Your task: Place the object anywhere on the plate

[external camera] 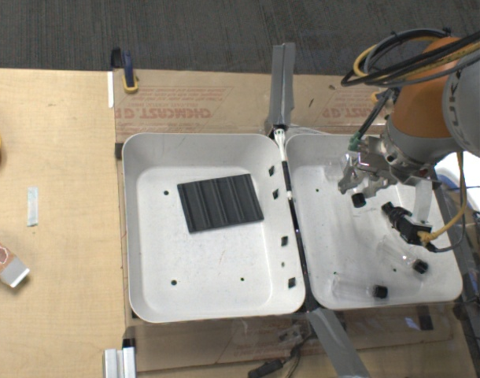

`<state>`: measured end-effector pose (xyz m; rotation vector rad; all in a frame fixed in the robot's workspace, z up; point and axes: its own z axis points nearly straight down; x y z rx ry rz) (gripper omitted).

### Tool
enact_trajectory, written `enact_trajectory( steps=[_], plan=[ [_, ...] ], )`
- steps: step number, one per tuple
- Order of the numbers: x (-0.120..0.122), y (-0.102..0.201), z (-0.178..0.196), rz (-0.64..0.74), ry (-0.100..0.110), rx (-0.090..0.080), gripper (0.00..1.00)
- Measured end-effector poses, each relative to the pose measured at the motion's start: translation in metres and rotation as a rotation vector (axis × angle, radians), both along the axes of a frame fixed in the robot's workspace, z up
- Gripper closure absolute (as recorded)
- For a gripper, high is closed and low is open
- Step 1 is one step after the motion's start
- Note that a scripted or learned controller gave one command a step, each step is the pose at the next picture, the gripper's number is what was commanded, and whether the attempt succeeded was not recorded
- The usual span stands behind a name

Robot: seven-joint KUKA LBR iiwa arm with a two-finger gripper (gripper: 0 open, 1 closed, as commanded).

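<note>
A dark grey ribbed plate [220, 201] lies flat in the left bin [145, 290], towards its back. My gripper [356, 187] hangs over the back part of the right bin [319, 282], well to the right of the plate. Two clear, hard-to-see objects lie on the right bin's floor. One with a black cap [379, 291] is near the front wall. The other, with a black end [419, 266], is to the gripper's front right. Whether anything is in the gripper is not visible.
A metal divider post [282, 85] rises behind the seam between the bins. Yellow and black cables [397, 50] loop over the arm. On the bench to the left lie a small packet [5, 262] and a pale strip [32, 207].
</note>
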<state>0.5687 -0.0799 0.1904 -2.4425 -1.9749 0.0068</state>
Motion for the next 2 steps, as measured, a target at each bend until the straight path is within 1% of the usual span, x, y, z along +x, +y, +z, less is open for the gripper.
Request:
enact_trajectory(
  steps=[1,2],
  plan=[
    [0.090,0.053,0.032,-0.024,-0.001,0.000,1.00],
    [0.071,0.110,0.011,-0.216,0.001,-0.001,1.00]
  ],
)
